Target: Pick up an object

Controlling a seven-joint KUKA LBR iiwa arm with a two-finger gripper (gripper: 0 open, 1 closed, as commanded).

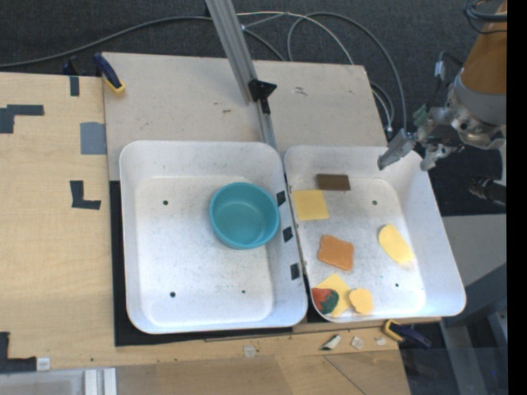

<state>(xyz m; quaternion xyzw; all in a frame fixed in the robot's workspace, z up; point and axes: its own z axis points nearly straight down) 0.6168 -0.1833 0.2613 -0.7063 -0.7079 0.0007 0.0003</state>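
desk point(49, 245), pale wood. left bin point(148, 303): teal bowl point(244, 214) near its right wall. right bin point(436, 262): yellow square point(311, 205), orange slab point(336, 253), yellow oval point(395, 243), brown block point(333, 182). hand point(408, 155) over right bin's far right corner, fingers spread, pinching nothing.

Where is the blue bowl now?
The blue bowl sits in the left bin, toward its right side, near the divider next to the yellow square piece.
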